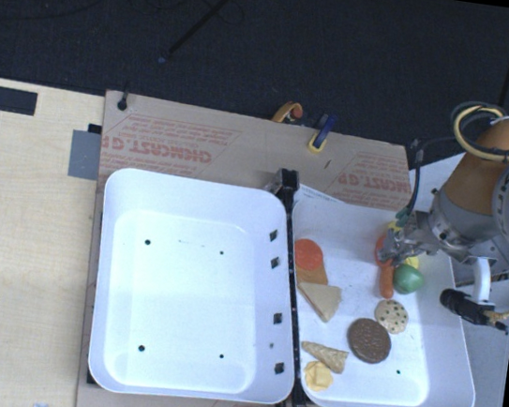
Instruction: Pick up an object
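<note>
Camera view: the tool (pixel 398 245) hangs low over the right bin (pixel 436 386), near its far right side, touching or just above an orange carrot-like piece (pixel 385 279) beside a green ball (pixel 407 279). Whether anything sits in its grasp cannot be told. A brown disc (pixel 370 340) lies nearer the camera.

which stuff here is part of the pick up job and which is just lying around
Job: two-finger gripper; green ball and orange carrot-shaped piece beside it.

Lying about: round brown cookie, pale speckled cookie, tan wedge, left white bin.
</note>
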Controlling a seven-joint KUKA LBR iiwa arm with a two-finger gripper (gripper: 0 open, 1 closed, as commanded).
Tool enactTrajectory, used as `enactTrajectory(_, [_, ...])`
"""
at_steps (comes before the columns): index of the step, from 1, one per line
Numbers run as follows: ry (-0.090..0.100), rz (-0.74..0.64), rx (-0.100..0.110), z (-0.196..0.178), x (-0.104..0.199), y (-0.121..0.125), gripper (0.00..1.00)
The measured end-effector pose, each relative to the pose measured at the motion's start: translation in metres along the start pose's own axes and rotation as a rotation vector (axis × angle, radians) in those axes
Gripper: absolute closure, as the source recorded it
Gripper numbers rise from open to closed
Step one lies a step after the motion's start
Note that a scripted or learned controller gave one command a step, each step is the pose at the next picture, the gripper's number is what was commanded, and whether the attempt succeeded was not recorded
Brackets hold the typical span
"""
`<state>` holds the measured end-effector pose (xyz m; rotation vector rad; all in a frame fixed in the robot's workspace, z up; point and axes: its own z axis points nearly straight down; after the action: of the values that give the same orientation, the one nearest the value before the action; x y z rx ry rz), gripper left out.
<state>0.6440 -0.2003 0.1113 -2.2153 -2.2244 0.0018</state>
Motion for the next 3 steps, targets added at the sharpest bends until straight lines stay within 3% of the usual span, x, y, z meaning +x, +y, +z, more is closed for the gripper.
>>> enactTrajectory(1, [0.001, 0.004, 0.002, 0.025, 0.009, -0.063, 1.0])
enactTrajectory(2, [-0.001, 0.004, -0.002, 0.024, 0.008, -0.061, 0.0])
enactTrajectory(3, [0.001, -0.004, -0.005, 0.023, 0.085, -0.002, 0.0])
